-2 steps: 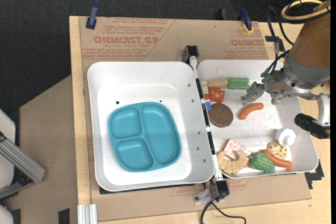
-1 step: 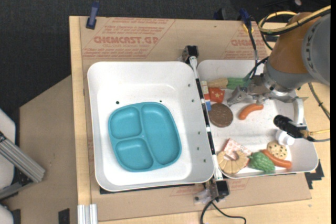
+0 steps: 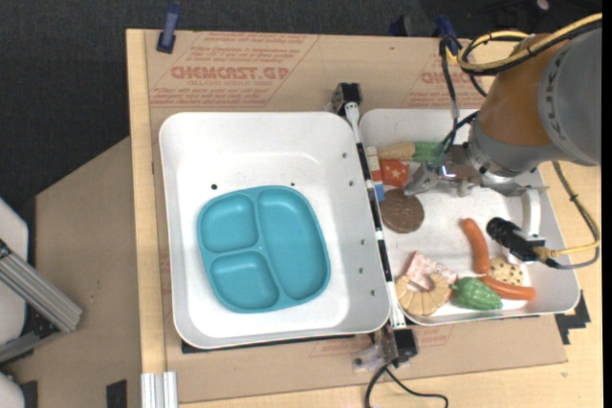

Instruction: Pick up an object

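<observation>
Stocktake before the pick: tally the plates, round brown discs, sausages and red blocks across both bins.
Plate: 1
Brown disc: 1
Sausage: 1
Red block: 1
Total: 4

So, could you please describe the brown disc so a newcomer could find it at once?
Go to the right bin. The brown disc lies by its left wall, about halfway down. It alone is round, flat and dark brown; its neighbours are red, orange or green.
</observation>
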Action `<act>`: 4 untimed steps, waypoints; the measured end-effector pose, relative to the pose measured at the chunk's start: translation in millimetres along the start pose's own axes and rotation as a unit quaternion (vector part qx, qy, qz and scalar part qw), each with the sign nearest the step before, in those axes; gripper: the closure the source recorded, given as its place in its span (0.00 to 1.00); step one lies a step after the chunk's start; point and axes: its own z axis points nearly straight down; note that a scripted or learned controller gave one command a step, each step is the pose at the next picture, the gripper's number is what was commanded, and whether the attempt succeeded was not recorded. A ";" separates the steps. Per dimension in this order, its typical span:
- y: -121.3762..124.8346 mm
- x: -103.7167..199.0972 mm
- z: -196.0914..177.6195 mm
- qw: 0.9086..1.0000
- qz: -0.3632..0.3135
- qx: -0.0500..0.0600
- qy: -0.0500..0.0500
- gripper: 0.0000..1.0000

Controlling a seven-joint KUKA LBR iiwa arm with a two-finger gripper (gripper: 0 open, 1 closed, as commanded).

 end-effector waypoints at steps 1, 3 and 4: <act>-44.9 -49.0 2.3 1.000 0.003 0.007 0.003 0.00; -7.7 5.6 -61.2 1.000 -0.002 0.010 0.005 0.00; -61.7 14.4 8.8 1.000 0.001 0.013 0.004 0.00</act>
